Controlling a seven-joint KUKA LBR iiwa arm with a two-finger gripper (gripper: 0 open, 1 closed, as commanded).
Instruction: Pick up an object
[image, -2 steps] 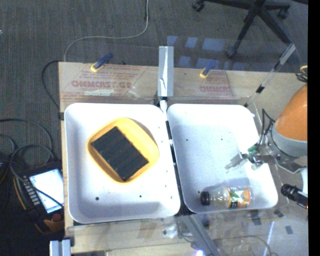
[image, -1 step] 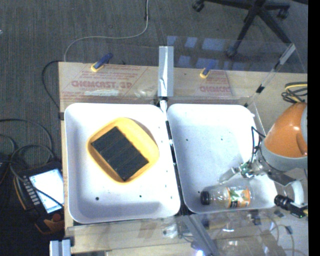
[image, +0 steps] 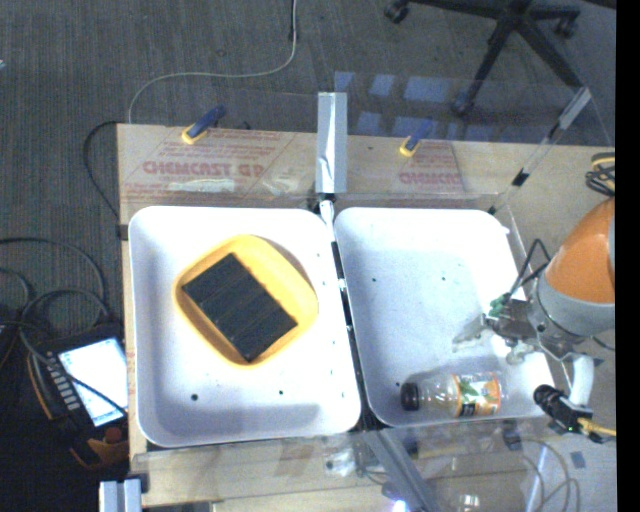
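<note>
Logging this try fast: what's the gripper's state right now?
Gripper: cannot be told; it sits low over the right bin, above the bottle.

Open floor is left across the right bin (image: 420, 250); a bottle (image: 455, 393) lies along its near wall.

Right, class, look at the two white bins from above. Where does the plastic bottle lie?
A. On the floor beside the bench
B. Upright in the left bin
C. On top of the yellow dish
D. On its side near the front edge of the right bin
D: the plastic bottle lies on its side along the front edge of the right bin, its dark cap pointing toward the left bin.
</note>
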